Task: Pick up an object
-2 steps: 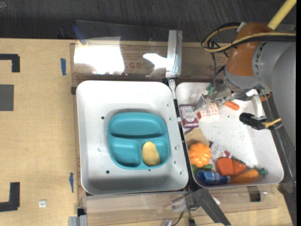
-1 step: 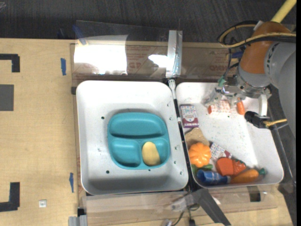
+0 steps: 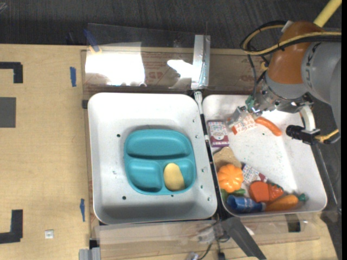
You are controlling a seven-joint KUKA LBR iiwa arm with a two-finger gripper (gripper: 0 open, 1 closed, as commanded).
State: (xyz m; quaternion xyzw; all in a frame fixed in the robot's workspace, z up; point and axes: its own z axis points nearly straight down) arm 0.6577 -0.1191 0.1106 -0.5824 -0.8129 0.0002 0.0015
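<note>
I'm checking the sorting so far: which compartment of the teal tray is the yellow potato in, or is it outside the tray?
In the tray. The yellow potato lies in the lower right compartment of the teal tray, in the left bin.

Two white bins [image 3: 103, 145], one teal tray [image 3: 159, 160] (three compartments), one yellow potato [image 3: 173, 176].

Both white bins [image 3: 103, 145] look like smooth, faintly glossy plastic. The teal tray [image 3: 158, 145] is matt plastic. The bench [image 3: 40, 161] looks like matt, unfinished board. A clear, shiny plastic sheet [image 3: 141, 58] catches glare.
</note>
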